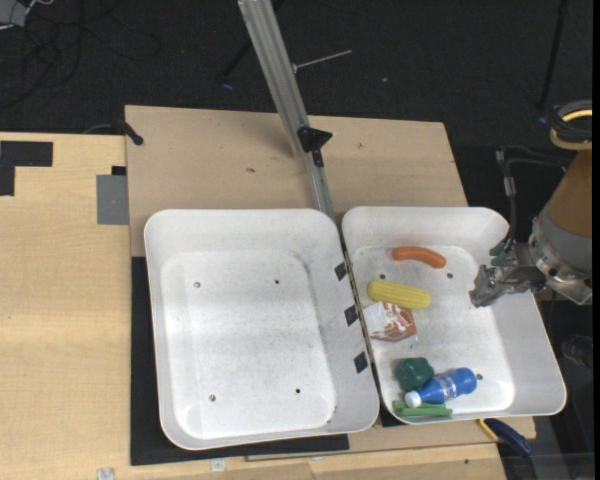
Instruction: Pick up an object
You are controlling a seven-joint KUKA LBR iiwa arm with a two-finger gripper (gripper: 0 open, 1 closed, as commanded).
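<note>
I have the gripper [483, 290] at right of frame, approaching; jaw state unclear; next I descend onto the corn [399, 293].

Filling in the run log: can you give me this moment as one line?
gripper: over right bin, right side, nothing seen held | in bin: orange sausage, corn, packet, blue bottle, green item

Two white bins, six small objects, all in one bin.
On the desk: one left bin [180, 268] and one right bin [530, 353]; the latter holds one orange sausage [419, 256], one yellow corn cob [399, 293], one red-and-clear packet [391, 321], one dark green lump [414, 372], one blue bottle [443, 386] and one green stick [425, 410] (partly hidden at the bin's near edge).
</note>
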